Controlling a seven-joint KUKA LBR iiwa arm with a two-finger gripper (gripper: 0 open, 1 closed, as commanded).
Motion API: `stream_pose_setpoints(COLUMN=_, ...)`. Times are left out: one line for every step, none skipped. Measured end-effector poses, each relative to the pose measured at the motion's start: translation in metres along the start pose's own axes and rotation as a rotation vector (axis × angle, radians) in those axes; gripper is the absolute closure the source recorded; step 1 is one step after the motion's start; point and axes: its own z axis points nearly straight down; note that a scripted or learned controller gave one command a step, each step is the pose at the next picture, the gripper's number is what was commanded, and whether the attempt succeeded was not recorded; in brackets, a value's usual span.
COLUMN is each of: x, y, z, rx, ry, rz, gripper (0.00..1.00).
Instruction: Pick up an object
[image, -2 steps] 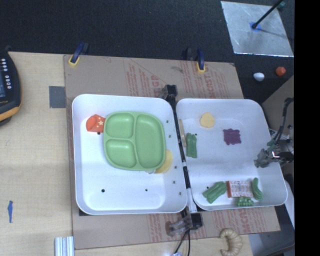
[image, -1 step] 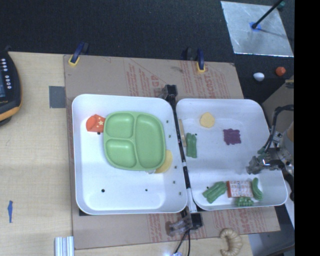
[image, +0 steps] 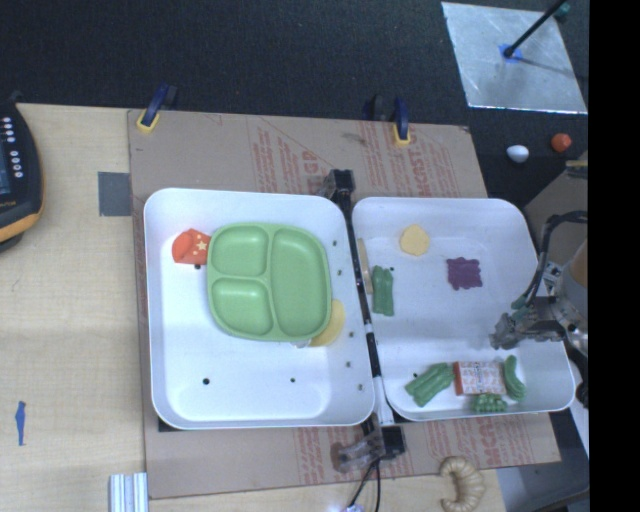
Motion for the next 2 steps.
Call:
stream_pose_setpoints(x=0.016, y=0.000, z=0.030, rx=0.001, ry=0.001, rz=-0.006, gripper=1.00)
stream_pose_setpoints(x=0.014, y=0.000, z=0.018, rx=0.000, ry=-0.001, rz=-0.003, gripper=1.00)
